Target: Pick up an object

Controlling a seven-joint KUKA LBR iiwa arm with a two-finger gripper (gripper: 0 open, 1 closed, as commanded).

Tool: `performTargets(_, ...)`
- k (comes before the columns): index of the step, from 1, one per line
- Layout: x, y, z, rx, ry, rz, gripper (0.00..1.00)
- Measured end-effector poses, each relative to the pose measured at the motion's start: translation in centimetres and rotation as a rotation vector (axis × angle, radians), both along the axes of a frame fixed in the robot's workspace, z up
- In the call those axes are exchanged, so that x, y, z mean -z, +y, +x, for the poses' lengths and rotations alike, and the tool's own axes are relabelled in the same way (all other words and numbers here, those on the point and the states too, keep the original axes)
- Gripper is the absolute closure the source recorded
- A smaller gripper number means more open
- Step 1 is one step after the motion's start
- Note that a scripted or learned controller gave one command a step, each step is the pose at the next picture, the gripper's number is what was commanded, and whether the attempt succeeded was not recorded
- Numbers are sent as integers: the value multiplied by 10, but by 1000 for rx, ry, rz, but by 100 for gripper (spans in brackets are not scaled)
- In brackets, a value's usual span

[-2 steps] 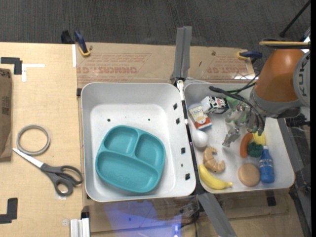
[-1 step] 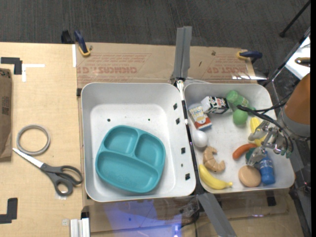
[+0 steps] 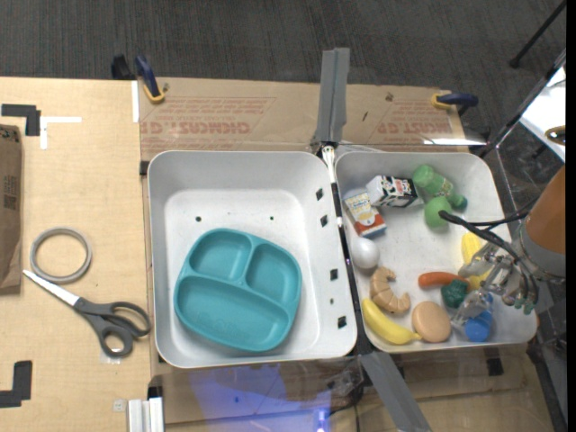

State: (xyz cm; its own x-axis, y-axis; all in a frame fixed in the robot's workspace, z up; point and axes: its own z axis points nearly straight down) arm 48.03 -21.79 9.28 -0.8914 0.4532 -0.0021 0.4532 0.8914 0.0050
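Metal-fingered gripper (image 3: pixel 486 286) hangs low over the right bin's (image 3: pixel 409 162) near right corner; whether it is open or closed I cannot tell. A blue toy (image 3: pixel 478 328) sits just below it, a carrot (image 3: pixel 436 279) just left.

I work in a robotics lab: two shallow white plastic bins (image 3: pixel 241 171) clamped onto taped cardboard on my wooden surface (image 3: pixel 72 151), grey carpet (image 3: pixel 270 16) beyond its far edge.
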Motion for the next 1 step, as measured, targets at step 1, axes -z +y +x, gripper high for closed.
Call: performTargets(1,1,60,-2,38,3,-3,0)
